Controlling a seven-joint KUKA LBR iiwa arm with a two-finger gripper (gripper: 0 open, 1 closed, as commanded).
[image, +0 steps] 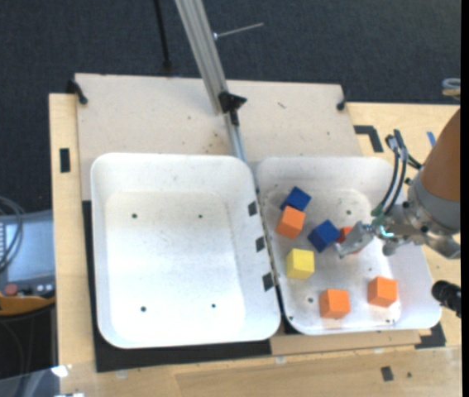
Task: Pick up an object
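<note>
The right bin (325,166) holds several cubes: a blue one (298,198) at the back, an orange one (292,221) just in front of it, a second blue cube (324,235) in the middle, a yellow cube (301,263), and two orange cubes (334,303) (382,291) near the front wall. My gripper (353,241) reaches in from the right and hangs low over the bin's middle, right beside the second blue cube. A small red-orange patch (346,234) shows at its tip; what it is I cannot make out.
The left bin (102,180) lies beside the right one, their walls meeting at the middle. A slanted aluminium pole (205,52) comes down from the top to the back of the bins. Cables loop off the wrist (395,160).
</note>
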